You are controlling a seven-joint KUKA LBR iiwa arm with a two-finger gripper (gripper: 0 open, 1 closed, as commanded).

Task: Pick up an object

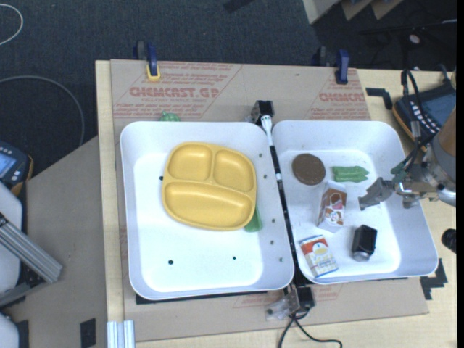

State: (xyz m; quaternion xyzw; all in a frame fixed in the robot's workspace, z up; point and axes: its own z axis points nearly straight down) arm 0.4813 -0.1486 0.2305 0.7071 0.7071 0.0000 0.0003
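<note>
Your grey two-finger gripper [378,193] looks spread and empty, I think, hovering right of the brown-white snack packet [333,209]. Black cylindrical object [364,241] sits close below; you risk clipping it on descent.

arm [446,158] cut off at rt edge

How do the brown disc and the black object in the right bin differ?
The brown disc is round and lies flat; the black object is blocky and darker, with a glossy highlight. The brown disc sits near the far left of the right bin; the black object sits toward the near right, closer to the gripper. Both lie apart from the gripper, untouched.
</note>
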